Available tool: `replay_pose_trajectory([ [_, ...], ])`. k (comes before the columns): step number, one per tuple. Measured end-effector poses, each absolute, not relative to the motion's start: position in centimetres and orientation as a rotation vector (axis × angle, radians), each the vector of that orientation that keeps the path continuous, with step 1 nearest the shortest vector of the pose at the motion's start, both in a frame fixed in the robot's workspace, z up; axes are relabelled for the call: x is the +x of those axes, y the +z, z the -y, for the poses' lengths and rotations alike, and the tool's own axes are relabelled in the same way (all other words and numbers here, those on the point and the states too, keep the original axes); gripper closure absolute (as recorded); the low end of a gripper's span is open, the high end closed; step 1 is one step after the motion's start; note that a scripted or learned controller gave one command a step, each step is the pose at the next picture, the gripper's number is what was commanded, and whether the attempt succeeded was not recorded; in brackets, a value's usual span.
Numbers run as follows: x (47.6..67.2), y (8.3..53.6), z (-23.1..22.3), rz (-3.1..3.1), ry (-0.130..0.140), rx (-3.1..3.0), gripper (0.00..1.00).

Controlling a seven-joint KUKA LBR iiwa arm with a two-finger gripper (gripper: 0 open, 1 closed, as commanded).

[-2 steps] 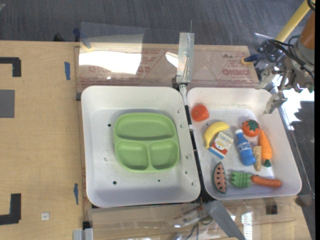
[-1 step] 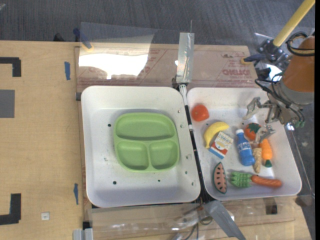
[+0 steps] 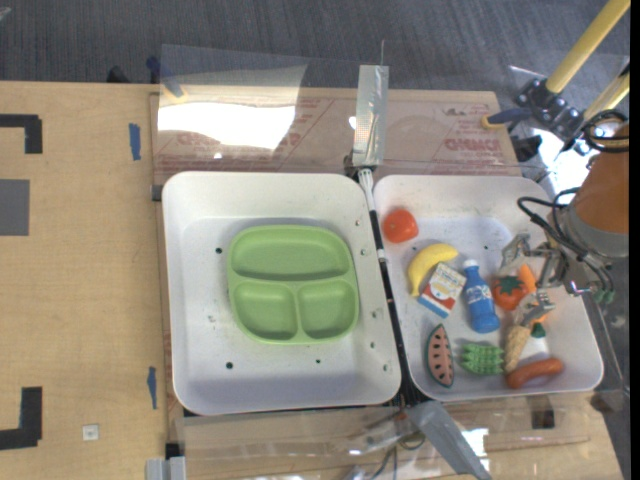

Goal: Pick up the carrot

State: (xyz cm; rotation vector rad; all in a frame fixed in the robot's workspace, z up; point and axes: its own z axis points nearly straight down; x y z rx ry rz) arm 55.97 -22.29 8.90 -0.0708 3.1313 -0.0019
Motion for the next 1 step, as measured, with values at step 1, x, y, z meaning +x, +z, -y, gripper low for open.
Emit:
replay_pose_trajectory([
  [1, 56.45, 10.29, 22.2, -3.118, -0.009, -0.073, 1.0],
])
